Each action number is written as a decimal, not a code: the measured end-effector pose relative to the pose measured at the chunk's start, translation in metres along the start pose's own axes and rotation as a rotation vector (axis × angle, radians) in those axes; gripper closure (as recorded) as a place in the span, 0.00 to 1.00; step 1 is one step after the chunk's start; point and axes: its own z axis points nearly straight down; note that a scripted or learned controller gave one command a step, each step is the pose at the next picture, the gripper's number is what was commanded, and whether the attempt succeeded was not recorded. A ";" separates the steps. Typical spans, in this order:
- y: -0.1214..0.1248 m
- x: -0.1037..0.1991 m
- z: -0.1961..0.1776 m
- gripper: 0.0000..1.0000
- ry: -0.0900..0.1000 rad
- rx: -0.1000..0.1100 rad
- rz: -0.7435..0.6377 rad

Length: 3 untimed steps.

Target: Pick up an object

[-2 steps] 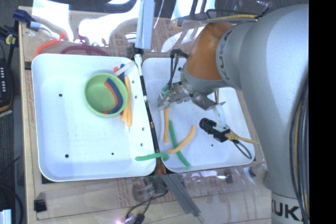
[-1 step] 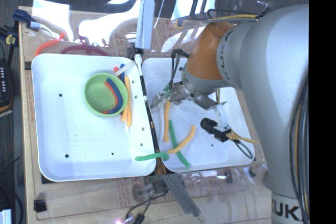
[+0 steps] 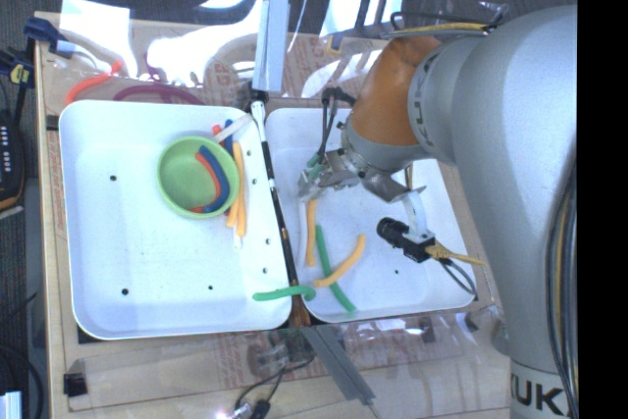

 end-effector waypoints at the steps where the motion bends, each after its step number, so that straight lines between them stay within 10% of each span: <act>1: 0.000 0.000 0.000 0.00 0.000 0.000 0.000; 2: 0.000 0.000 -0.010 1.00 0.000 0.001 -0.001; 3: 0.000 0.000 -0.010 0.00 0.000 0.001 -0.002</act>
